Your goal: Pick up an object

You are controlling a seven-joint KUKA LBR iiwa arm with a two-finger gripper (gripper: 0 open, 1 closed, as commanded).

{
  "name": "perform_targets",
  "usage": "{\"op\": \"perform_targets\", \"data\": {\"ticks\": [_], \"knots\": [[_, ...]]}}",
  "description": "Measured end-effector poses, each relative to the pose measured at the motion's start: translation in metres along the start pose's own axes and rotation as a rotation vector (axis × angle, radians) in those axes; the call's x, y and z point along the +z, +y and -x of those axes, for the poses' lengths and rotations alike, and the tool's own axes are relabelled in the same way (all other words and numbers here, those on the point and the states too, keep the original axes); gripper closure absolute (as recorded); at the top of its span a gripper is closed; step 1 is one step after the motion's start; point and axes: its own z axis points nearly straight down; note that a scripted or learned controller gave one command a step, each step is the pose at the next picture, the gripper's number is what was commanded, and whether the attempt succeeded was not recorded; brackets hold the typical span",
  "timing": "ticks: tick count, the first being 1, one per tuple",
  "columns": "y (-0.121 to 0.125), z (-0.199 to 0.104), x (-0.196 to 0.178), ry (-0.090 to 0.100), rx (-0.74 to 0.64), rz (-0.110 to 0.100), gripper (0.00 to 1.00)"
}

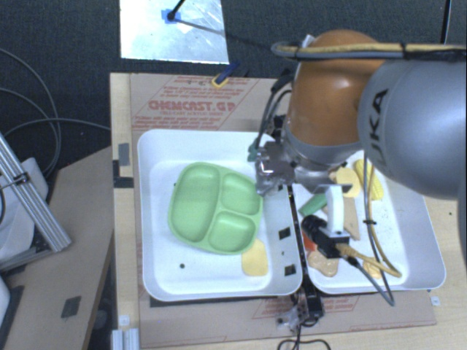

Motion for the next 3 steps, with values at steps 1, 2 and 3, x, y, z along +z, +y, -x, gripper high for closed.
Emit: {"op": "perform_targets", "data": {"ticks": [1,2,3], "knots": [[-0.006,-0.039,-0.257,0.006,-0.001,0.023,1.0],[-0.029,-0.118,-0.158,-0.002,-0.005,-0.005,1.0],[0.055,-0.112,0.003,-0.007,0.009,-0.005,1.0]]}}
